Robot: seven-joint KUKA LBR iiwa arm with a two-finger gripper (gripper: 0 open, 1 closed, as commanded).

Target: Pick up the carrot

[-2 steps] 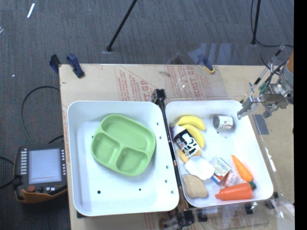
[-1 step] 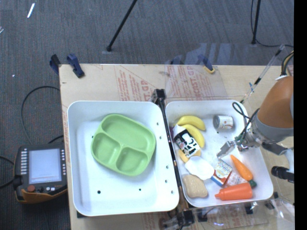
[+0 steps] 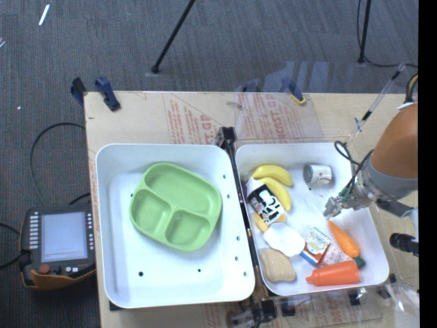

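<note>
One approach underway: fingers (image 3: 334, 207) (opening unclear, holding nothing) hover just above-left of the carrot (image 3: 343, 239); next, descend.

You have a green divided plate (image 3: 175, 206) lying in the left bin (image 3: 109, 183). In the right bin (image 3: 379, 251), two bananas (image 3: 273, 180) sit at ten o'clock, a small can (image 3: 318, 175) at twelve and an orange bottle (image 3: 334, 274) at five. A teach pendant (image 3: 60, 246) rests on the floor at nine o'clock of the surface (image 3: 171, 115).

Plate (image 3: 176, 206) in left bin (image 3: 109, 183), carrot (image 3: 343, 238) in right bin (image 3: 300, 150)
</note>
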